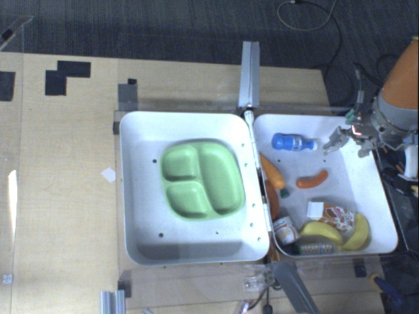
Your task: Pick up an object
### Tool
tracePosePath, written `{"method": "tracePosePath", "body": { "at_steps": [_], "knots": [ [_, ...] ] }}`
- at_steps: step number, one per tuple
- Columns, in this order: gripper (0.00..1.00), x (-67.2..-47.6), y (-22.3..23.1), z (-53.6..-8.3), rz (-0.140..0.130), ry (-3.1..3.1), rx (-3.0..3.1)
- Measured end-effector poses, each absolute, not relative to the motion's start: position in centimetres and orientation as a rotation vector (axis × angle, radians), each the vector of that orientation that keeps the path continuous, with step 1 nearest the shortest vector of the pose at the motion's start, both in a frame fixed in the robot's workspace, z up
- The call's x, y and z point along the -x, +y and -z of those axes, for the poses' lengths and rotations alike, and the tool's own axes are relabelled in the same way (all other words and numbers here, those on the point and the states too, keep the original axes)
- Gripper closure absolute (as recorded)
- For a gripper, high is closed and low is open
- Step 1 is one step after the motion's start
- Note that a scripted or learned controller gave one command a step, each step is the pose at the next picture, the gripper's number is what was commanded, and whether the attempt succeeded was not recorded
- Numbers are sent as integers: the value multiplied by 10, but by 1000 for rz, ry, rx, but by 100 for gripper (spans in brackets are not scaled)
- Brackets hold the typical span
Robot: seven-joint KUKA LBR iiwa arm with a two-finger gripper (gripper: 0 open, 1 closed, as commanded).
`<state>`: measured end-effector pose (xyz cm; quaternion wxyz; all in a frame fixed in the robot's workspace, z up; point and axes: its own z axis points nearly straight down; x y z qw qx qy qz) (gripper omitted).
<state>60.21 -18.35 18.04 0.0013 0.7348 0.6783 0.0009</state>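
Your fingers (348, 142) hang apart with nothing between them, one prong angled out toward the left at about the far-right part of the right bin (380, 195), the other just beside it nearer the wrist. Behind them the grey wrist and orange band of the arm (399, 93) come in from the right edge. You are, as I judge it, at the approach step: poised over the bin, no object chosen by contact yet. Closest to the fingers is the blue bottle (293, 142), lying on its side just to their left near the far wall. Nearer the middle lies a small reddish sausage (311, 180), apart from its neighbours. Against the left wall of that bin lies an orange carrot (273, 173), and in the near corner a crowded cluster: a banana (340, 232), a printed packet (338, 216) touching it, and a small can (285, 229) at the near left. The left bin (137, 175) holds only a green divided tray (201, 179). For the next move, you would do well to pick an isolated piece, the bottle or the sausage, turn the fingers across its narrow width, and descend straight; the bottle may roll, and the near cluster invites a muddled grasp.
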Motion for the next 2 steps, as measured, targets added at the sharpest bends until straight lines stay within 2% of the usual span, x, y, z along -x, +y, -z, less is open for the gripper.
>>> {"method": "tracePosePath", "body": {
  "at_steps": [1,2],
  "knots": [
    [0,-570,-150,-89,-12,2119,-2307],
    [100,-572,-149,-101,-18,2117,-2302]
  ]
}}
